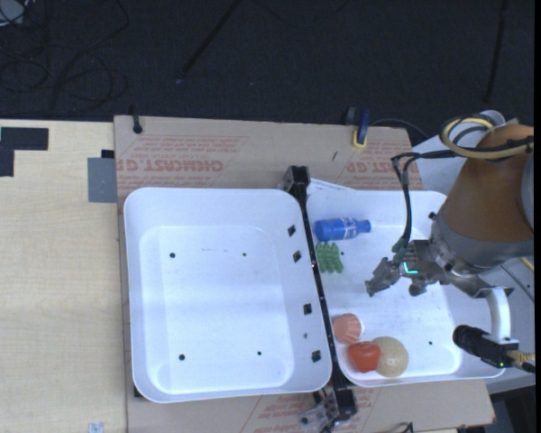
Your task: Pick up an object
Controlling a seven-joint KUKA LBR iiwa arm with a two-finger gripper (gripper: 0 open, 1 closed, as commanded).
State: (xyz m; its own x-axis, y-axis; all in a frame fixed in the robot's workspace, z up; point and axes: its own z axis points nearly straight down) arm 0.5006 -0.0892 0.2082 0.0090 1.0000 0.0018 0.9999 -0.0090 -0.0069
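From above, the grey arm with its orange band reaches in from the right and hangs its pincer point(398, 278) over the middle of the right white bin point(437, 361), fingers spread apart with nothing between them. In that bin a blue bottle point(342, 229) lies on its side near the far left corner, with a green ridged toy point(330, 258) just below it. Near the front wall sit a pinkish ball point(346, 327), a red object point(363, 356) and a cream ball point(391, 355), clustered together. The left white bin point(144, 314) sits alongside on the tabletop point(45, 287).
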